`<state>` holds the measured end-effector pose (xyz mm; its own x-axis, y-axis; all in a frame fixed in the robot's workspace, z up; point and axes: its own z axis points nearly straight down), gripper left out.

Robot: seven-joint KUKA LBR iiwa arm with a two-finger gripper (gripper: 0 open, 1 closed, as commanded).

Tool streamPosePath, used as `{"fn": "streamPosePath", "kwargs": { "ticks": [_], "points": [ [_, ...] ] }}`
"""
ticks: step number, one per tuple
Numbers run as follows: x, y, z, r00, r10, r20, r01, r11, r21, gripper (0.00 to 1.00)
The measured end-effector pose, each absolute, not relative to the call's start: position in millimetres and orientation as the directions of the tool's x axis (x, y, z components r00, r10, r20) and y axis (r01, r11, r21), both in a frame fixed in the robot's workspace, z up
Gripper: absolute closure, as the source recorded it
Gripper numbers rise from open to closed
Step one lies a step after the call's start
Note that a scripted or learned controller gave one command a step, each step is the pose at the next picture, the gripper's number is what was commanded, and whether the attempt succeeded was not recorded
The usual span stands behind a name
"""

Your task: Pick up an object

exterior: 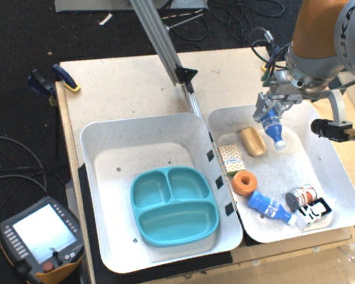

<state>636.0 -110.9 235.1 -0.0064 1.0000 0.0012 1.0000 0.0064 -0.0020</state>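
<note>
While claw hangs over right bin, fingers pinched on blue bottle top; thin grip, could slip, drop near tan block.

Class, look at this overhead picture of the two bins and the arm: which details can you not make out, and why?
- gripper: from above, the wrist hides whether it is truly clamped on the blue bottle.
- black-and-white item in the right bin: markings too small to read.
- handheld pendant: screen glare washes out its contents.
</note>
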Motion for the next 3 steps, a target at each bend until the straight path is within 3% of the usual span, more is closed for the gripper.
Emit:
{"fn": "streamPosePath", "kwargs": {
  "ticks": [3],
  "points": [
    [580.3,46,227,-0.008,1.000,0.002,1.000,0.008,-0.004,1.00]
  ]
}}
